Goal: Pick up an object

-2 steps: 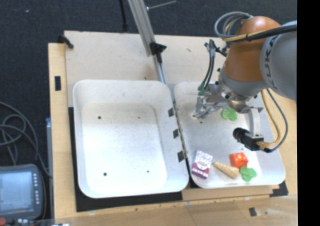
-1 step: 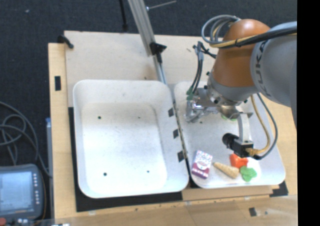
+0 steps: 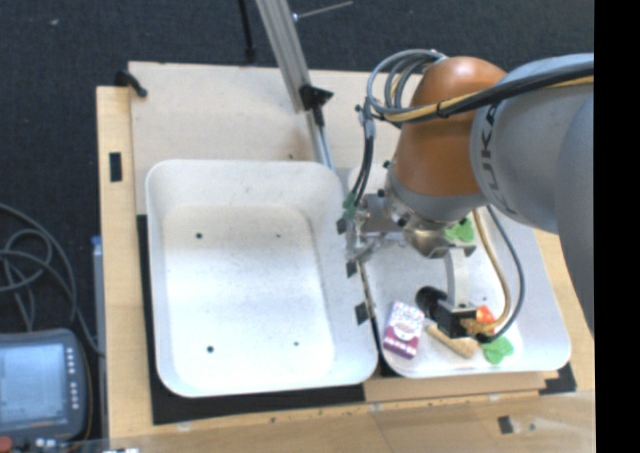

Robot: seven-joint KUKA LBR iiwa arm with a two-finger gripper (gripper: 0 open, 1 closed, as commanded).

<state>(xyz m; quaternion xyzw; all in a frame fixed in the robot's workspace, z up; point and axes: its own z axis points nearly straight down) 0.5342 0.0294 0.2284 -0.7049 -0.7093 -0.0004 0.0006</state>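
My wrist band (image 3: 447,126): glossy orange. Bins (image 3: 245,276) below me: matt white plastic, speckled. Bench (image 3: 215,111): pale raw board. Mast (image 3: 283,36): ribbed metal.

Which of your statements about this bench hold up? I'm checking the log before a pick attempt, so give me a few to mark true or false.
1. The purple and white packet lies in the right bin. True.
2. The arm hangs over the left bin. False: it is over the right bin.
3. A green object lies near the right bin's front edge. True.
4. The purple and white packet lies in the left bin. False: it is in the right bin, near the wall between the two.
5. A metal rail slants up behind the bins. True.
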